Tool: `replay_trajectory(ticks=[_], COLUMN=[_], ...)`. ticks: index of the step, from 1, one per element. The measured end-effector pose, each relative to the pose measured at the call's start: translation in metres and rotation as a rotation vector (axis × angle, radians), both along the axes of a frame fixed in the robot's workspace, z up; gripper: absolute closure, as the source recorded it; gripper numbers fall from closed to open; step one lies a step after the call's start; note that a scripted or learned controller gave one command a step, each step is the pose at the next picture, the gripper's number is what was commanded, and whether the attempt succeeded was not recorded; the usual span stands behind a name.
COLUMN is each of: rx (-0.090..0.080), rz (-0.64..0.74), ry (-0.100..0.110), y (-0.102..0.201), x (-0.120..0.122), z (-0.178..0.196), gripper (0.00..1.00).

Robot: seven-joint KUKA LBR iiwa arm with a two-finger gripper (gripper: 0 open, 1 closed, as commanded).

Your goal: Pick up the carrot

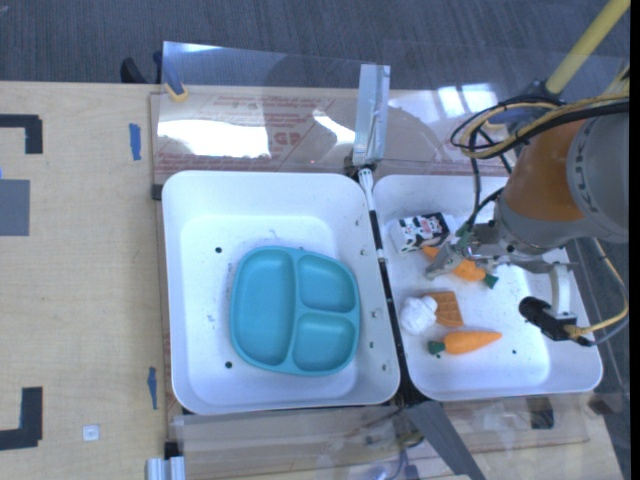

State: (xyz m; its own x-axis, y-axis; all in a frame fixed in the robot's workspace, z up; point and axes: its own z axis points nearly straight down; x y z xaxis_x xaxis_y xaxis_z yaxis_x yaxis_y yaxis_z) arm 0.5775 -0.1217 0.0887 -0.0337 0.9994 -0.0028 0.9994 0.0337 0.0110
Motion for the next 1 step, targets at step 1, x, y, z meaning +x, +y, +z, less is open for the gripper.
replay_trajectory(ticks=[1], rx=[0.000], rz=[-0.002], ry=[0.000], y=[-0.0004], x=[-0.0003], z=[0.0094], gripper=[1.00])
